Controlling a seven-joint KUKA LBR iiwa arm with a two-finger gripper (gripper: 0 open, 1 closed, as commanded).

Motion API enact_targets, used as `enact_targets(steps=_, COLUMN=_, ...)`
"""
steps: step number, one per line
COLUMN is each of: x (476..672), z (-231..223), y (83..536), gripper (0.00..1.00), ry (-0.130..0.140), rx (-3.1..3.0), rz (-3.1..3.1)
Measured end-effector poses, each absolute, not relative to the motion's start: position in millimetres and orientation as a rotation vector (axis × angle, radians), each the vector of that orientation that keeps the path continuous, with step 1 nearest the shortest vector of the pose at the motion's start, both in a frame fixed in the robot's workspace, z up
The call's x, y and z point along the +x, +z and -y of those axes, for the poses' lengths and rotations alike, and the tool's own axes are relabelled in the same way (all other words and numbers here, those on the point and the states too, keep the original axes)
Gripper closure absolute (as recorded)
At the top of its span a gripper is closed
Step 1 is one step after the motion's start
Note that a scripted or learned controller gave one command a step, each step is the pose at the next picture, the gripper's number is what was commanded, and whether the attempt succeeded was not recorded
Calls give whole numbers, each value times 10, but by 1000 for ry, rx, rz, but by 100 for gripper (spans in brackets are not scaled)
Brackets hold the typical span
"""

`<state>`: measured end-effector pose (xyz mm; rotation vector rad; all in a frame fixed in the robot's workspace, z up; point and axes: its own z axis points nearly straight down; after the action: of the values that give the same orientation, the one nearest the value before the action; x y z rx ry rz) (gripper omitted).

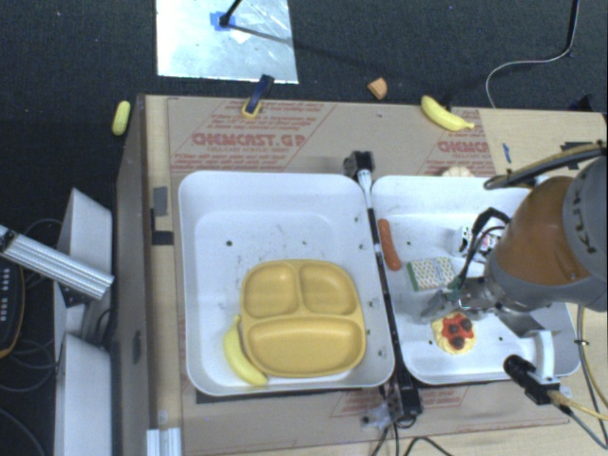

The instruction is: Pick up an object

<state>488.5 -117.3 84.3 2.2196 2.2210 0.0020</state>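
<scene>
the claw (454,297), its state impossible to tell, hovers at twelve o'clock of the small yellow plastic tart with red berries (455,333); likely light, rigid, slippery; grip its rim

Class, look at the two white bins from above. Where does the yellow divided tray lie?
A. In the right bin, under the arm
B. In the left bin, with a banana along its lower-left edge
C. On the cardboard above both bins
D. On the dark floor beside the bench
B: the yellow divided tray lies in the left bin, with a banana against its lower-left edge.
</scene>
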Motion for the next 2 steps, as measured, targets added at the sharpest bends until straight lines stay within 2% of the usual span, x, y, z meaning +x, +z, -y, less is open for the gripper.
enact_targets(steps=1, x=5363, z=1879, y=1489, gripper=0, ry=2, rx=2218, rz=-2219)
enact_targets(steps=2, x=5671, z=1400, y=886, gripper=0, ry=7, rx=2214, rz=-2220)
